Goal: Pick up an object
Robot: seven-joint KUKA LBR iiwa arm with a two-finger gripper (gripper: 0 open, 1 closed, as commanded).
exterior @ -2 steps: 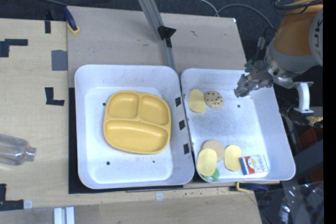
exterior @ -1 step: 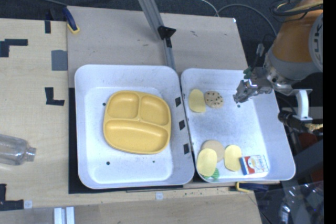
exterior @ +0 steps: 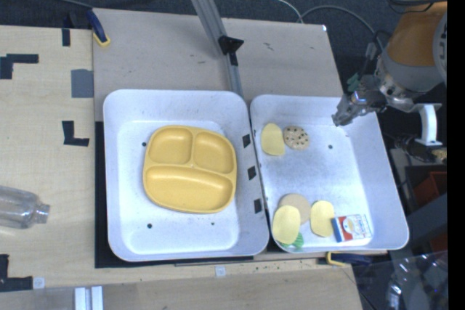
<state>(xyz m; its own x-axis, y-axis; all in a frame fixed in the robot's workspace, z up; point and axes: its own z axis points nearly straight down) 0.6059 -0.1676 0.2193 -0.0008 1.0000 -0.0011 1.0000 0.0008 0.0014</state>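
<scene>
On the tan wooden surface (exterior: 174, 54), the claw (exterior: 343, 116), its state impossible to tell, hung over the right shallow white bin's (exterior: 363, 178) far edge, right of a speckled round cookie (exterior: 295, 136).

No readable text anywhere. Small carton (exterior: 353, 228) in right bin (exterior: 363, 178) carries red, white, blue printing, too small and blurred to make out. Black tape marks on worktop (exterior: 43, 83) form no letters.
</scene>
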